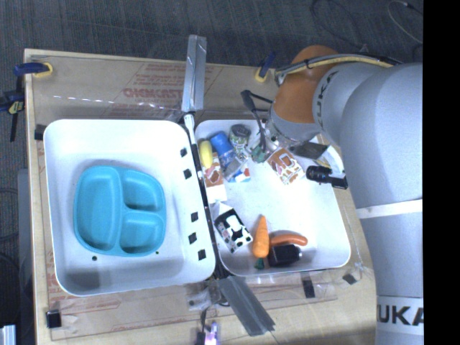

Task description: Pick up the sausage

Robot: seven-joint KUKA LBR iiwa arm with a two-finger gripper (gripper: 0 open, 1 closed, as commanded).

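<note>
Bins sit side by side on the bench. The left bin [65,149] holds a blue divided tray [121,209] near its middle. The right bin [327,214] carries the clutter: the sausage [289,239] lies near its front edge, just above a black block [284,255] and beside an upright carrot [261,237]. A black-and-white cow toy [234,230] sits by the front left corner. A yellow item [205,152], a blue can [221,149] and a patterned packet [284,166] crowd the far edge, where the gripper [260,148] reaches; whether it is open or closed cannot be told.
</note>
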